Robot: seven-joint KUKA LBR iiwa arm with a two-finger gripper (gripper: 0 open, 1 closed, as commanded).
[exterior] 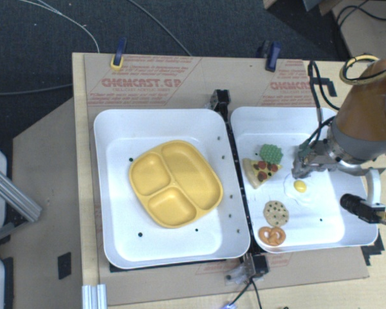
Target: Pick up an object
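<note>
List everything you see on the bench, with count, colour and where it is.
bins: two, white, side by side on the bench
plate: one, yellow, three compartments, left bin
broccoli: one, green, right bin, top
pizza slice: one, tan with red, right bin, below broccoli
egg: one, white with yellow yolk, right bin, middle
cookie: one, tan, right bin
pretzel: one, brown, right bin, bottom
arm: one, grey and orange, right
end effector: one, over egg
</note>
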